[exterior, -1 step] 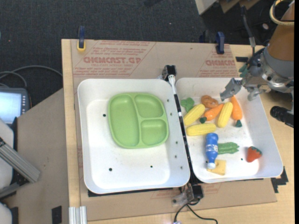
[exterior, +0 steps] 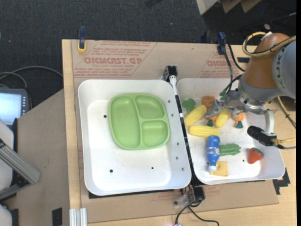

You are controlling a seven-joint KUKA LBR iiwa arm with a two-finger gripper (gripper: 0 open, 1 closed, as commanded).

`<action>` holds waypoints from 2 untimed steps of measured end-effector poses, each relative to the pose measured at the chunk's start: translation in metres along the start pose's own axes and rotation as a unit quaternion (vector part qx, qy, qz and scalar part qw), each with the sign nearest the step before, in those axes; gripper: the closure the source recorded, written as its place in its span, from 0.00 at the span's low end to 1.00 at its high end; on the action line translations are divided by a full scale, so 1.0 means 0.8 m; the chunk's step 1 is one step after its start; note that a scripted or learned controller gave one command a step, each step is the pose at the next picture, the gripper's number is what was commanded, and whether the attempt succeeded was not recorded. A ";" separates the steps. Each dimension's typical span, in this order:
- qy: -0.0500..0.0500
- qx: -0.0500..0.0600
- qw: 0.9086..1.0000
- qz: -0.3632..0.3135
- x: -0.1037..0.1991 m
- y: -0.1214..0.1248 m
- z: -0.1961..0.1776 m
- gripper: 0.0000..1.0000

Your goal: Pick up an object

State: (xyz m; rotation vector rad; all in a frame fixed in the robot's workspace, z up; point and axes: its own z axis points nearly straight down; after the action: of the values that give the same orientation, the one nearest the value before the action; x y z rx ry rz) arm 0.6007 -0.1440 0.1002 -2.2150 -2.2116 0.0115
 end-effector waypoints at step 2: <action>-0.004 -0.010 1.000 0.000 -0.003 0.006 -0.029 0.00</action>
State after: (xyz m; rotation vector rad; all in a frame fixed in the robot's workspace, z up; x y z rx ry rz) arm 0.6055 -0.1466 0.1230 -2.2290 -2.2240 -0.0016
